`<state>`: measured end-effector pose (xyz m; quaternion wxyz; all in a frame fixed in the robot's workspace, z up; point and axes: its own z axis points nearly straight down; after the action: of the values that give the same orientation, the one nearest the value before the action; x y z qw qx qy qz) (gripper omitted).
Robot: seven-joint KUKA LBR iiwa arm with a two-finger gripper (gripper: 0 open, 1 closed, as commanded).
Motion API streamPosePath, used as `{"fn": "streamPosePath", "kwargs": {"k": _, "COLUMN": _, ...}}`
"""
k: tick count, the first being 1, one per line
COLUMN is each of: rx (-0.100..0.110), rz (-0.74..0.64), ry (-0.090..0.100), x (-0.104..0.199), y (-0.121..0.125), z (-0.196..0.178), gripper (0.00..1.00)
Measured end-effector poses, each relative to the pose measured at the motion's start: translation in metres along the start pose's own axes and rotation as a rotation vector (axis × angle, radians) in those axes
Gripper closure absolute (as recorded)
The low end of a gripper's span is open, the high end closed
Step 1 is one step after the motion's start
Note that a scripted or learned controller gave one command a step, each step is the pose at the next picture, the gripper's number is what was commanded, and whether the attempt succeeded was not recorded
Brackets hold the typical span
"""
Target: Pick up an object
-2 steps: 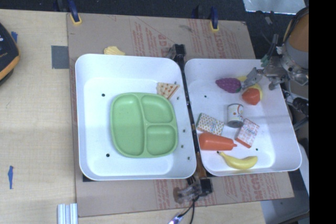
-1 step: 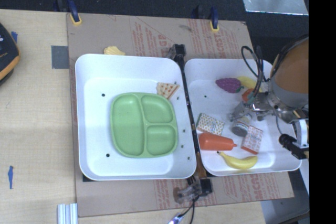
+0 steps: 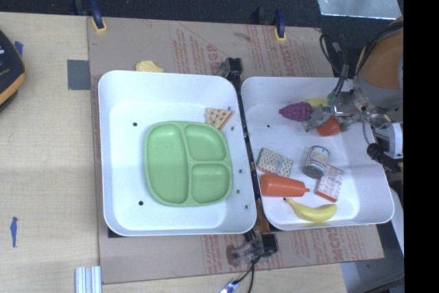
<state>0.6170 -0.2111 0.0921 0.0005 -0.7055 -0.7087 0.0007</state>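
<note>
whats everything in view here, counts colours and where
bins: 2, white, side by side on the bench
divided plate: 1, green, left bin
cracker: 1, tan, left bin, by the plate's upper right
grapes: 1 bunch, purple, right bin, top
red piece: 1, right bin, at the gripper
can: 1, silver, right bin, middle
patterned packets: 2, right bin
carrot: 1, orange, right bin
banana: 1, yellow, right bin, front
clamps: 2, blue, bench's far edge
gripper: 1, grey, over right bin
</note>
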Motion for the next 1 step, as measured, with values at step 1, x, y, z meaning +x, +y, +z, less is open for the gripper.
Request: {"fn": "streamPosePath", "kwargs": {"k": 1, "rx": 0.001, "rz": -0.004, "ry": 0.000, "x": -0.0002, "y": 0.0004, "z": -0.0107, "gripper": 1.00}}
